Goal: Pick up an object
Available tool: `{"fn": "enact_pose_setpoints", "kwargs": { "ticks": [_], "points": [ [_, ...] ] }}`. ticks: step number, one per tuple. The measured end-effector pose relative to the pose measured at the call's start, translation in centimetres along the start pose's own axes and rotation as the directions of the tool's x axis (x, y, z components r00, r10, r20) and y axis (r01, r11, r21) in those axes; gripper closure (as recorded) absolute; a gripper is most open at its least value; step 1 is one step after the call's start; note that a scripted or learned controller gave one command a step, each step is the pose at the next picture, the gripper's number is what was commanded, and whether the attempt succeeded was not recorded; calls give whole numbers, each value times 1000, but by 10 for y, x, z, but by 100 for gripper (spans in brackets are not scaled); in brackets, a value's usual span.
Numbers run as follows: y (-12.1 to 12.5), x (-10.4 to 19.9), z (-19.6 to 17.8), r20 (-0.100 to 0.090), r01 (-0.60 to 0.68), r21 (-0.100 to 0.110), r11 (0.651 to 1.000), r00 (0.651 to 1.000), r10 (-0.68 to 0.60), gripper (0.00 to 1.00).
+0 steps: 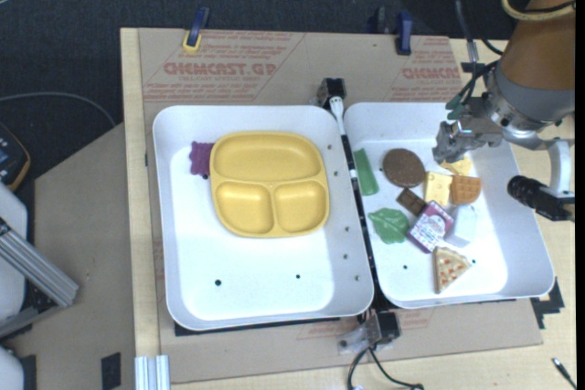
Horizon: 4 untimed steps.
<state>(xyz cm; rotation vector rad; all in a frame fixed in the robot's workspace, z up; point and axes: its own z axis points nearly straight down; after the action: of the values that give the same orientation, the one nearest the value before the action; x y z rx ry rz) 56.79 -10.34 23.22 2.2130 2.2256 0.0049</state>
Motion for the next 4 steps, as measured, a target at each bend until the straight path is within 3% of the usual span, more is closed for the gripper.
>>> {"fn": "enact_pose_setpoints", "kwargs": {
  "ticks": [1,4],
  "points": [
    [8,57,8,-2,1,6,1000,1000,-1,100],
    [-9,74,3,-1,-4,7,1000,1000,4,100]
  ]
}}
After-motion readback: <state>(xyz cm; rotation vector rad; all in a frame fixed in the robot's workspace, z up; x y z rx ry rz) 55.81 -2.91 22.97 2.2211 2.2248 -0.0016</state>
